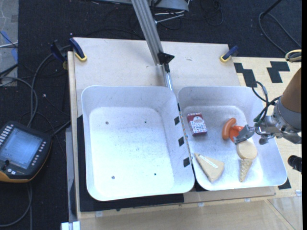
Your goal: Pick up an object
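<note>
The right bin (216,104) holds a small red box (196,124), an orange toy (229,128), a pale ice-cream cone (246,160) and a cream wedge (210,167). My gripper (245,132) reaches in from the right, just above the cone's round top and beside the orange toy's right side. It hangs close over these two things, and I see nothing lifted.
The left bin (91,99) lies next to the right one. A slanted metal pole (149,28) crosses above the far bench. Clamps (229,52) sit at the bench's back corners. A teach pendant (19,150) lies on the floor at left.
</note>
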{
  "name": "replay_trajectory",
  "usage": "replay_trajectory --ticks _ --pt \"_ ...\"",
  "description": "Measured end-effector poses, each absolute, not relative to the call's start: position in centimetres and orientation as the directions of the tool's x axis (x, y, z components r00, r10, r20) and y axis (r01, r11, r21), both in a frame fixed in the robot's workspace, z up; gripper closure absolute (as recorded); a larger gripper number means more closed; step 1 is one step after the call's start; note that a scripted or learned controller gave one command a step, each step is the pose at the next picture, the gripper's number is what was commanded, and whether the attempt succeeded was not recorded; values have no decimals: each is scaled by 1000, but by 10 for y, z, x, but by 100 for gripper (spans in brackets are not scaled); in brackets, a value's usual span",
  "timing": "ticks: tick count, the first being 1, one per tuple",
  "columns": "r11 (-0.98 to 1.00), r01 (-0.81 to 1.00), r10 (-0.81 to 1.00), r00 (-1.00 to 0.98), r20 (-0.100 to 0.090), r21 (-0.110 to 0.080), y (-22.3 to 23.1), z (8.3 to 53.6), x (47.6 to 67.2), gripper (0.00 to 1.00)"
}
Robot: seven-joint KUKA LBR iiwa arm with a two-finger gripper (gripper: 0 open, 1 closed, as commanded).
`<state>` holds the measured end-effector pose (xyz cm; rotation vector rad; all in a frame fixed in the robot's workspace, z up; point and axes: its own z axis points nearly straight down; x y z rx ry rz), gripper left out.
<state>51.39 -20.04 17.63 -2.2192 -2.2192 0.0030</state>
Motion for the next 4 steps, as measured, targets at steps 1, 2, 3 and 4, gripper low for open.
replay_trajectory --ticks 1,2,3,4 --pt "0 1000 1000 0 1 -5 -204 120 521 0" --pt "0 1000 1000 0 0 0 -204 132 523 100" --pt "1 1000 1000 -1 -1 4 -197 177 521 100" --pt "0 1000 1000 0 -1 4 -195 228 513 100"
